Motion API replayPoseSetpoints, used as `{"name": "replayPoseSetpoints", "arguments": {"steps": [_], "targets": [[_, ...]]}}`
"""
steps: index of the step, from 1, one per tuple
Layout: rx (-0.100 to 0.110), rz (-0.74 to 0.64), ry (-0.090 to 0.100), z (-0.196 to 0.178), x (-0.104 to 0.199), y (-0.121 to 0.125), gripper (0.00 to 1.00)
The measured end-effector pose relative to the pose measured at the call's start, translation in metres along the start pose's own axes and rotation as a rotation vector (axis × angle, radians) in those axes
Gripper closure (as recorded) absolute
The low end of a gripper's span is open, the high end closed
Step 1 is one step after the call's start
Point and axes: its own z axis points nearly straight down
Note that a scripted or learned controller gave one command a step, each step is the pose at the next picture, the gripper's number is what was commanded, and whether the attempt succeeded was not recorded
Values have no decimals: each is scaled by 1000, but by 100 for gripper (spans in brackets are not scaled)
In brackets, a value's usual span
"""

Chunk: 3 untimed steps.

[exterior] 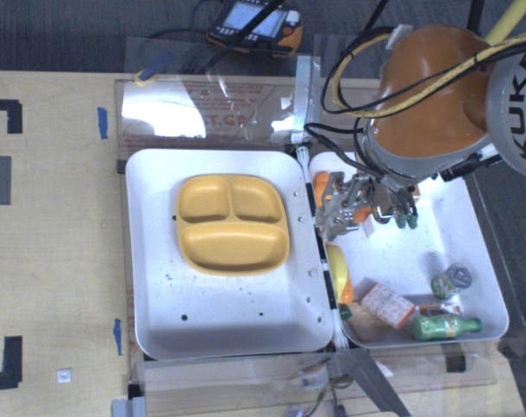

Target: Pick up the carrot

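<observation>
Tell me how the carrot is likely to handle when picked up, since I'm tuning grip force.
The carrot looks like a small, smooth toy, so probably stiff and light, but slippery. It seems rounded and tapered, so it may roll or squirt sideways if pinched off-centre. It lies against the right bin's left wall beneath the hand, leaving little room on that side.

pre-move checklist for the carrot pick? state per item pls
1. Carrot located: ok, an orange piece at the right bin's left wall.
2. Gripper over the carrot: ok, it sits at that same spot.
3. Carrot between the fingers: cannot tell, the metal parts hide the contact.
4. Neighbours apart: not ok, the yellow banana lies just below along the same wall.
5. Wall clearance: not ok, the gripper works right against the divider.
6. Yellow tray out of the way: ok, it rests in the left bin.
</observation>
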Motion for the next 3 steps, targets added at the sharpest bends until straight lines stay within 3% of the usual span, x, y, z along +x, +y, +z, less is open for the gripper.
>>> {"name": "replayPoseSetpoints", "arguments": {"steps": [1,2,3], "targets": [[0,-348,0,-7,-18,-49,100],[-2,-600,6,19,-28,-58,100],[-3,-672,7,68,-44,-18,100]]}}
